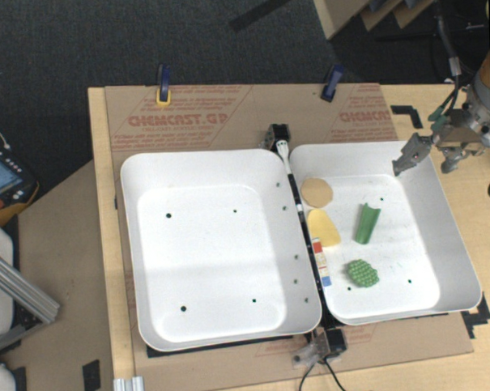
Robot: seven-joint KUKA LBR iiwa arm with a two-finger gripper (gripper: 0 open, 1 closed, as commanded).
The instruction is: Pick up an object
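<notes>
Gripper (429, 154) at frame's right edge above right bin's (441, 222) upper rim, fingers spread, holding nothing, green block (366, 223), knobbly green ball (362, 273), tan disc (316, 192), yellow wedge (323, 228) clustered centre-left, left bin (149, 235) smooth white.

The hand (431, 152) is above the far right corner of the right bin (441, 222), with its two fingers spread and nothing between them. Below it and to its left, inside this bin, lie a green block (367, 223), a tan disc (316, 192), a yellow piece (323, 228) and a green knobbly ball (362, 273). The left bin (150, 259) is further left.
</notes>
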